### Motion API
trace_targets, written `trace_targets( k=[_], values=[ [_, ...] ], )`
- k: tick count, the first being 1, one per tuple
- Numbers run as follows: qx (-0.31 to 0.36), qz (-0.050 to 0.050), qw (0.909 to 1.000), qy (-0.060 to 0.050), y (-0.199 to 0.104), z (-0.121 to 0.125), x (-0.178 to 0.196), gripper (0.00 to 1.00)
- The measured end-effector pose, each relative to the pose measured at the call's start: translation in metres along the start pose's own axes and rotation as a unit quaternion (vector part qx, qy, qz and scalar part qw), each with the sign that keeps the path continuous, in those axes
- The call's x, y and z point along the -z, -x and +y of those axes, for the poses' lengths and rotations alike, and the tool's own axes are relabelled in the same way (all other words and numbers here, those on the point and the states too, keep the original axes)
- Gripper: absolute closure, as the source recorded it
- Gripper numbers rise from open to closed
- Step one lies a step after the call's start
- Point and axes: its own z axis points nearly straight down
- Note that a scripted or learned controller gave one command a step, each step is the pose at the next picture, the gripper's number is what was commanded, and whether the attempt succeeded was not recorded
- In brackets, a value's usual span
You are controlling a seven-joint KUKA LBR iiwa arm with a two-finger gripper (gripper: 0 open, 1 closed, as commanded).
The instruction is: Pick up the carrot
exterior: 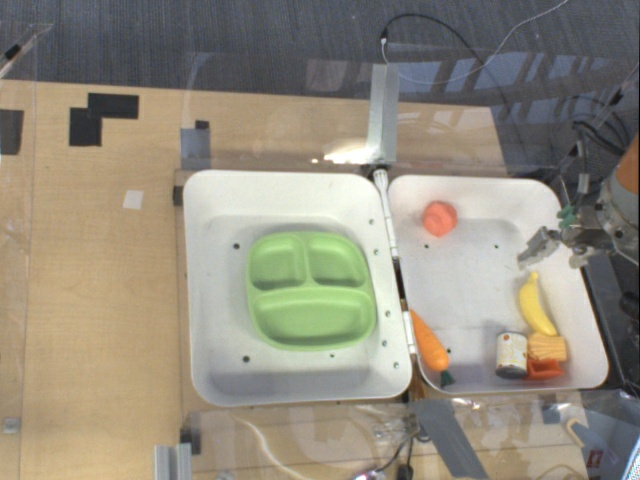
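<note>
The carrot (430,342), orange with a dark green tip, lies slanted in the near left corner of the right bin (470,278), against the wall shared by the two bins. My gripper (555,252) hovers over the right side of that bin, well to the right of the carrot and farther back. Its fingers (534,249) are open with nothing between them. The arm enters from the right edge.
A yellow banana (537,305) lies just below the gripper. A small can (512,354) and a yellow-orange toy (547,354) sit in the near right corner. A red-orange round fruit (440,218) rests at the back. The left bin (215,268) holds a green divided plate (312,290).
</note>
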Motion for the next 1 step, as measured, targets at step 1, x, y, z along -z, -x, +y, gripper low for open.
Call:
trace_targets(
  k=[1],
  values=[
    [-0.015,0.0,0.9999,-0.001,-0.0728,-0.0592,-0.0475,0.0]
  ],
)
